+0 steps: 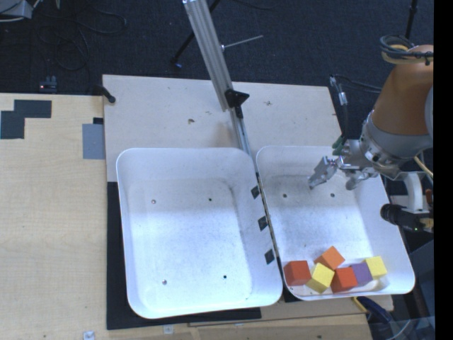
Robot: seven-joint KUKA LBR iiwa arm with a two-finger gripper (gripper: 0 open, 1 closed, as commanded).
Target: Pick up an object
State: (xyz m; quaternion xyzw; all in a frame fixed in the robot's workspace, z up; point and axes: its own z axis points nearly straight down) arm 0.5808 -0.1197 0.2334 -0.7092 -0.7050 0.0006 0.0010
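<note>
**Blocks huddled in the near corner, gripper waiting above**

Dark carpet and trailing cables behind, a pale bench in front, two white bins side by side. The left bin (187,232) sits bare; the right bin (318,211) carries everything. The gripper (338,174) hangs over its far half, fingers spread, nothing between them. Along the near edge cluster the blocks: a red block (297,272), orange block (330,258), two yellow blocks (320,278), a purple block (362,273). They look light, rigid, probably foam or wood with flat faces, so pinching opposite sides should work. They're touching, though, so finger room is tight. The red one, at the cluster's left end, looks easiest. Whether any more hide behind these is hard to say.
</note>
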